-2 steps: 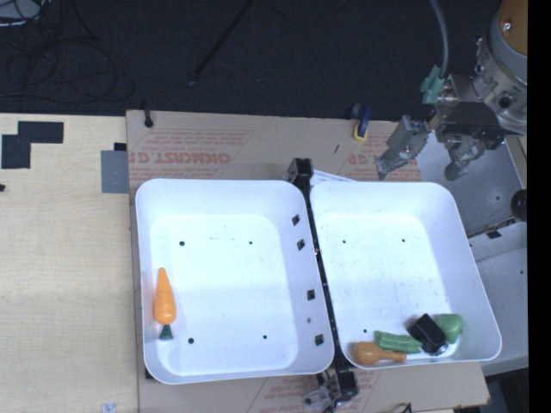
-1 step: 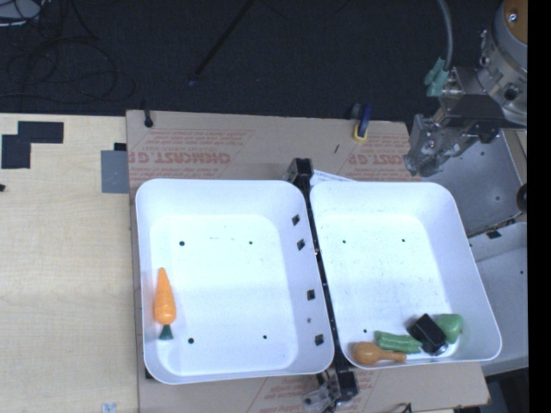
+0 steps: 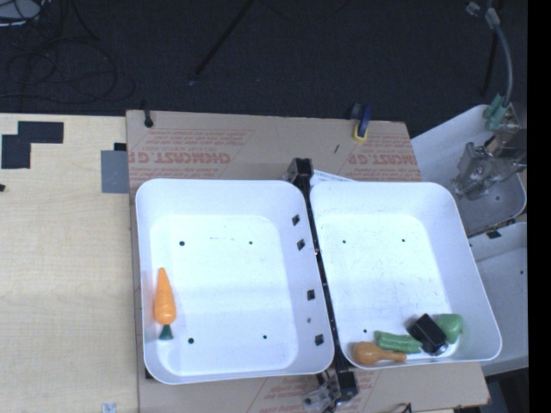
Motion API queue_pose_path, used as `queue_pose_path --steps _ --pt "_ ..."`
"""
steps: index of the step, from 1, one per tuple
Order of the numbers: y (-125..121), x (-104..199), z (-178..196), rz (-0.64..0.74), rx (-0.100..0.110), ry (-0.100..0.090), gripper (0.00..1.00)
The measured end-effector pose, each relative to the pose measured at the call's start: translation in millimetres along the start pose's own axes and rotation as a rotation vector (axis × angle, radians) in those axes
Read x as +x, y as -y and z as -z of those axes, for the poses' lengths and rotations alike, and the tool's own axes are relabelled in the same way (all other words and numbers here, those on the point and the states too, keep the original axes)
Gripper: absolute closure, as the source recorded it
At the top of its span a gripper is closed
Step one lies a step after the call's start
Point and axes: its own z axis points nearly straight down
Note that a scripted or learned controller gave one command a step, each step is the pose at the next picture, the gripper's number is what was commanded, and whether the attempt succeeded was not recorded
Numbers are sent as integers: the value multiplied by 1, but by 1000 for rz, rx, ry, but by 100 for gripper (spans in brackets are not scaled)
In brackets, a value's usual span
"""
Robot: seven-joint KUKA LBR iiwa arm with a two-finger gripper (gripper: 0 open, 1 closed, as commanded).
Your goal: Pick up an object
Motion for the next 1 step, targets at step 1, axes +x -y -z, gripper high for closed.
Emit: queue_pose_path --steps 1 --pt "-1 48 20 12 -5 -2 100"
